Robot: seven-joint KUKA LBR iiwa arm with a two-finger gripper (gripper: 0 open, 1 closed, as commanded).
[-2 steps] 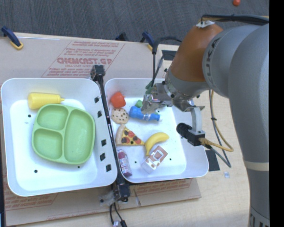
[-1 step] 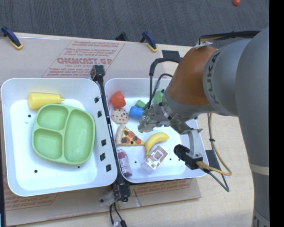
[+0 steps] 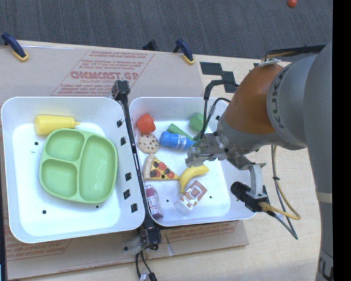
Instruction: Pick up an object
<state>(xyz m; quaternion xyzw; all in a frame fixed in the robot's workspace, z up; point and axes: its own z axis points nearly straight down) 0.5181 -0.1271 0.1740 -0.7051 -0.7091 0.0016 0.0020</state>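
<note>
Hand (image 3: 202, 151) hovers just above the banana (image 3: 192, 174) (finger state unclear), blue bottle (image 3: 176, 140) to its left.

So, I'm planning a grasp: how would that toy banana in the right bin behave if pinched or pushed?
The toy banana looks like smooth, glossy plastic, so probably stiff, light and somewhat slippery. Its curved shape would likely pivot or slide if pushed.

Dark grey carpet (image 3: 105, 10) lies beyond a pale wooden bench (image 3: 281, 256) under even light.
</note>
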